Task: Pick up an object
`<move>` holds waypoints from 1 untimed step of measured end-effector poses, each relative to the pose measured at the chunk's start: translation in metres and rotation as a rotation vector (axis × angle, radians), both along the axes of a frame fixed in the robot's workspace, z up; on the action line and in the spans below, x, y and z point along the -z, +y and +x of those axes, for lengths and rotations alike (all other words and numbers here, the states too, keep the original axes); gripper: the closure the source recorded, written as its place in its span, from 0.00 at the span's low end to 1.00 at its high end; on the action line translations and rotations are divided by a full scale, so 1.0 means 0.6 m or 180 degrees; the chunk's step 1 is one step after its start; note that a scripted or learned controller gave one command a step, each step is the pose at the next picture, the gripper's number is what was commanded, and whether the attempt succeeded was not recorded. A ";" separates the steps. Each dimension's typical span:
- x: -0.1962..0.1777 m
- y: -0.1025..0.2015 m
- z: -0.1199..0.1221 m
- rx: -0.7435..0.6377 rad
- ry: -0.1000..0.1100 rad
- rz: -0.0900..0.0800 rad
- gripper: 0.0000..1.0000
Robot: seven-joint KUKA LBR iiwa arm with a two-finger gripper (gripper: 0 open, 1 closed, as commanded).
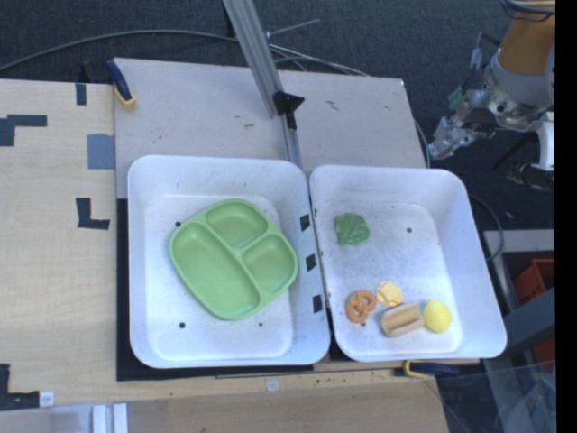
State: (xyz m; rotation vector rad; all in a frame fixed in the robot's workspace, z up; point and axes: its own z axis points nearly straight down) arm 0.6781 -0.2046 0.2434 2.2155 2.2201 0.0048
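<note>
Nearest, we see the right bin (469,269) holding a pretzel (360,306), bread roll (401,319), lemon (437,316), yellow piece (389,292) and green lump (351,229). Left bin (144,269) holds a green divided plate (233,257). Farther off, gripper (448,139) hangs outside the bins; its state is unclear.

No text, label, brand, number or sign can be read anywhere on the bench, the bins or the arm
</note>
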 end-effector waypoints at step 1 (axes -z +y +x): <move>-0.014 0.085 -0.034 -0.0011 0.0017 0.0009 1.00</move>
